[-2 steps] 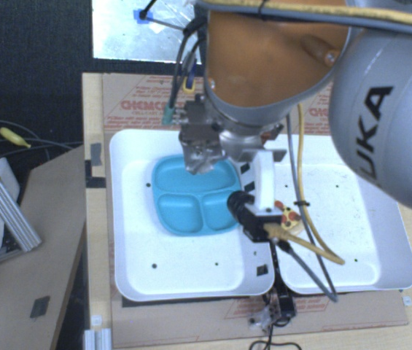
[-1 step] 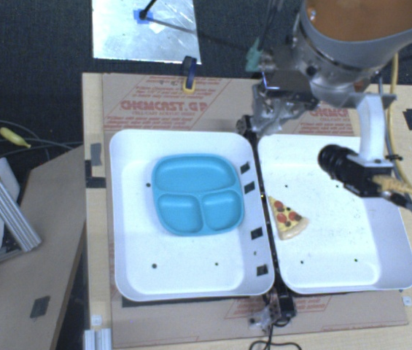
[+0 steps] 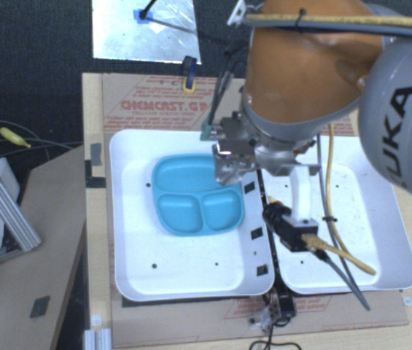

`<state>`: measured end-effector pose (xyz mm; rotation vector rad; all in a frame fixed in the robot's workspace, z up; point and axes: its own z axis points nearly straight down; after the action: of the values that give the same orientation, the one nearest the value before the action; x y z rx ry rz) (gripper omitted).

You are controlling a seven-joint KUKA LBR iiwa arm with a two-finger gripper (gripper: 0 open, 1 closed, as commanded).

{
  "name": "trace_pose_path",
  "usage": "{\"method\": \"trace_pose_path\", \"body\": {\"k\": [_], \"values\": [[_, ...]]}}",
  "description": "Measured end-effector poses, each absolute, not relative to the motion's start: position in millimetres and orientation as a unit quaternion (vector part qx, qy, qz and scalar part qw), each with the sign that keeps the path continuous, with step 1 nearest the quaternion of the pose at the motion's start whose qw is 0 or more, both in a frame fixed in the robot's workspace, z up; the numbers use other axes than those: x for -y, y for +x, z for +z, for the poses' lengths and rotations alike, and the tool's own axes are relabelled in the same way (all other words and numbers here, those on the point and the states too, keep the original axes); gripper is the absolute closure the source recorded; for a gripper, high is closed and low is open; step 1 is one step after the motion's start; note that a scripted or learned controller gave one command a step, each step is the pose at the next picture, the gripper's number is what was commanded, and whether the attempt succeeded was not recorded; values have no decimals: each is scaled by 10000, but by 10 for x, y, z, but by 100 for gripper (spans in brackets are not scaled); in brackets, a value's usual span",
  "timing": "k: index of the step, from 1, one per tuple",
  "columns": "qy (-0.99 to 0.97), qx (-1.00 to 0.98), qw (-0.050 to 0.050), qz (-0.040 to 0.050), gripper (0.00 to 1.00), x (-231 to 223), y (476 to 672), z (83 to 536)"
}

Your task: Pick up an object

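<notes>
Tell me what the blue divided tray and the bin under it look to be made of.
Blue tray: likely moulded plastic, smooth, slightly glossy, with soft rounded compartment ridges. Left bin: probably thin formed white plastic, matte to satin, with rounded corners and a shallow lip.

Lay in the left bin [image 3: 133, 268], at frame centre: divided tray [image 3: 191, 203], gripper [image 3: 227, 168] over its upper-right corner.
</notes>
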<state>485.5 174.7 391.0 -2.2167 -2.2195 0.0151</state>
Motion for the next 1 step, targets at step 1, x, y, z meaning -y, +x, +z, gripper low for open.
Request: {"method": "trace_pose_path", "body": {"k": [1], "values": [[-7077,7065,-15,-28,100,-1484,4870,4343]]}}
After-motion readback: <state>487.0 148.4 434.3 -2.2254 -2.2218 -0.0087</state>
